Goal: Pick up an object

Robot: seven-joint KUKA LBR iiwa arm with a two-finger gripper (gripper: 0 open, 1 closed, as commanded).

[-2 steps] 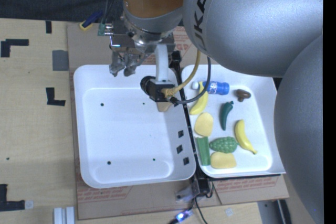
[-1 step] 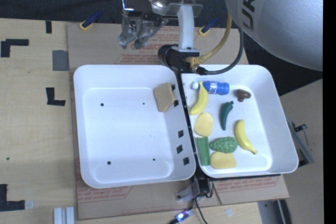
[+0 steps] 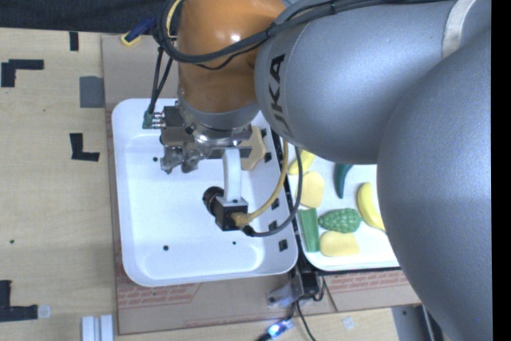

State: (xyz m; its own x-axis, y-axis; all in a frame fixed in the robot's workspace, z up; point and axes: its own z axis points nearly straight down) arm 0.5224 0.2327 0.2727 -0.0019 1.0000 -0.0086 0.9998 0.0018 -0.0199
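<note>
The grey arm (image 3: 375, 92) reached in from the right, and its orange band (image 3: 219, 28) hung over the left bin (image 3: 136, 251). Below the band the jaws pointed down into the far half of that bin, near its left wall. Whether they were apart or together could not be told from this angle, and nothing showed between them.

The things to pick lay in the right bin (image 3: 359, 261), half hidden by the arm. A bumpy green piece (image 3: 339, 219) sat in the middle, touching a yellow lump (image 3: 339, 244) on its near side. A second yellow lump (image 3: 312, 189) lay just beside it, a curved yellow piece (image 3: 369, 204) to its right and a dark green piece (image 3: 342, 178) beyond. A green stick (image 3: 307, 229) lay along the bin's left wall. All were well apart from the jaws.

Both bins stood on the pale surface (image 3: 48, 212).
</note>
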